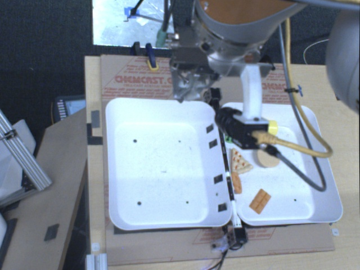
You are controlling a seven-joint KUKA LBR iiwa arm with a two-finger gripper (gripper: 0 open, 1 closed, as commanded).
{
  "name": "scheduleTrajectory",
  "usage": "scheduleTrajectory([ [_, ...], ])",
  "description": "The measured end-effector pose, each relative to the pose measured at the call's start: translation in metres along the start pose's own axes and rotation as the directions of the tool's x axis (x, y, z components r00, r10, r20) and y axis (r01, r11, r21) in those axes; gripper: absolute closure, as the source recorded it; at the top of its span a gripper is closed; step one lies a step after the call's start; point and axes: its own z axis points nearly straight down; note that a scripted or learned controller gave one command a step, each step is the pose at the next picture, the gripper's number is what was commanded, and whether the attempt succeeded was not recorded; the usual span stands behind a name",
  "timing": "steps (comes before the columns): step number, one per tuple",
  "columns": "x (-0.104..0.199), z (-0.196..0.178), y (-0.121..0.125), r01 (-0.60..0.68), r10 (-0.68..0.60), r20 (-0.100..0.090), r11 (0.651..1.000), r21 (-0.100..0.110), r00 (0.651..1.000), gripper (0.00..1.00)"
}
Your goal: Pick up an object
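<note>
The right bin (320,201) holds several small toy foods. A triangular pizza-like slice (241,162) lies near its left wall, with a round beige disc (269,160) just to its right. An orange waffle-patterned cracker (259,200) lies nearer the front, and a small orange piece (237,183) rests against the divider. A bit of green (228,137) peeks out under the robot's hardware. My gripper (193,90) hangs over the far rim of the left bin (160,173), near its right corner, well away from the foods. Nothing shows in its grasp.
Both bins stand on a cardboard sheet (135,77) on the bench. A yellow cable (304,145) loops over the right bin's far half. A blue-and-yellow clamp (151,58) sits at the cardboard's far edge. Aluminium framing (19,151) stands at the left.
</note>
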Motion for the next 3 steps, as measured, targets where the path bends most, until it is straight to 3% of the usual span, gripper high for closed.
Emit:
scheduleTrajectory([
  [3,0.0000,0.0001,-0.0001,0.001,-0.001,0.001,1.000,0.000,1.000,1.00],
])
